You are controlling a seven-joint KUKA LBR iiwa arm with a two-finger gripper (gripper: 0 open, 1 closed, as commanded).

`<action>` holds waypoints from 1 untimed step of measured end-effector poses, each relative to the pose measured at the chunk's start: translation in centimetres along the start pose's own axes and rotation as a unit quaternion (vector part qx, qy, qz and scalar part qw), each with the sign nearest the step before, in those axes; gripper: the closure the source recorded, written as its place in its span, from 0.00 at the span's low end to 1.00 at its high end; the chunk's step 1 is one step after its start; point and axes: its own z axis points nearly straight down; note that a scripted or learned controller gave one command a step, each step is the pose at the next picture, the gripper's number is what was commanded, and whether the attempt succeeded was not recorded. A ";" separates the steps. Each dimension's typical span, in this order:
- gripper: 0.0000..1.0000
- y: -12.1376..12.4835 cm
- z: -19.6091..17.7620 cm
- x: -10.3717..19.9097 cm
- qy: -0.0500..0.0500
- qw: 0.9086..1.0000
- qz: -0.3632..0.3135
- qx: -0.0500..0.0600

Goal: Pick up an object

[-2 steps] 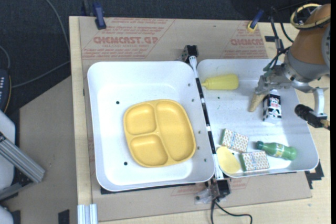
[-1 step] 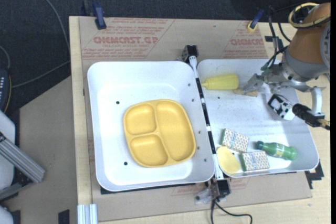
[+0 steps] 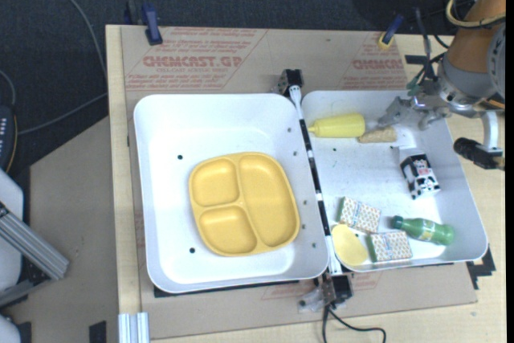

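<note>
Camera view: two white bins sit side by side on the bench. The left bin (image 3: 161, 124) holds a yellow divided tray (image 3: 243, 202) slightly toward 5 o'clock of its centre. The right bin (image 3: 466, 205) holds a yellow mustard bottle (image 3: 337, 126) lying on its side at 11 o'clock, with a tan wedge-shaped piece (image 3: 377, 136) just beside its base. A small black-and-white object (image 3: 419, 176) lies near centre-right. At 6 o'clock lie two patterned packets (image 3: 359, 214), a yellow disc (image 3: 350, 247) and a green bottle (image 3: 424, 230) on its side. The gripper (image 3: 395, 113) hangs at the bin's 12 o'clock edge, near the wedge; whether it is open or closed cannot be told.
</note>
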 end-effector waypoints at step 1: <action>0.00 -5.7 1.3 0.1 0.001 1.000 0.000 0.000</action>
